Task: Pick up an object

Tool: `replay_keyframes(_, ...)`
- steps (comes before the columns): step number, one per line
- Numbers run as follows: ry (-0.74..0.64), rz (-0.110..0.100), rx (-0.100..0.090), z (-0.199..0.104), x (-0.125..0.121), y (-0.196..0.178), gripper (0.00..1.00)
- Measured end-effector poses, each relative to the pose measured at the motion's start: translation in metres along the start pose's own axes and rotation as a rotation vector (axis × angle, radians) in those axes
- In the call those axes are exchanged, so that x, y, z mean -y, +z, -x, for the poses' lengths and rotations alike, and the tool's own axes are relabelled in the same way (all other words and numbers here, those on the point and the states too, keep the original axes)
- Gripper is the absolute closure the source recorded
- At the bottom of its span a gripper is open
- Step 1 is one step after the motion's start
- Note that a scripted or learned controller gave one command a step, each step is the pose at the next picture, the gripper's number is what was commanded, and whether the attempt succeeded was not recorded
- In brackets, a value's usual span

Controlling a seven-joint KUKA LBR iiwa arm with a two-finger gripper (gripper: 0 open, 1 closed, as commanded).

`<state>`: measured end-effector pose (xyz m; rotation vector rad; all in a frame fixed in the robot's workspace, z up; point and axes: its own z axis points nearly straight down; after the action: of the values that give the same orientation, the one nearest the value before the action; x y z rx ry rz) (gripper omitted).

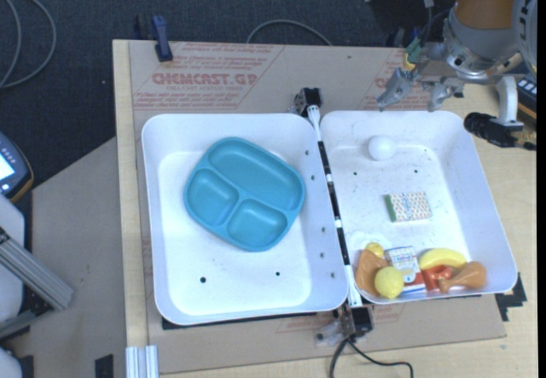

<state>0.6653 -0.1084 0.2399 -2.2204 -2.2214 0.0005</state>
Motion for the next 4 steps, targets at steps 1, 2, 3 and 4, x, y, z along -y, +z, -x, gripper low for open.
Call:
replay_keyframes(1, 0.001, -0.005, -0.001, -0.008, 0.040, 0.106, 0.00)
replay_keyframes(2, 0.003, -0.003, -0.001, 0.015, 0.091, 0.157, 0.00)
replay_keyframes(3, 0.001, 0.002, 0.001, 0.042, 0.091, 0.155, 0.00)
replay_keyframes(4, 0.001, 0.004, 0.002, 0.041, 0.091, 0.145, 1.00)
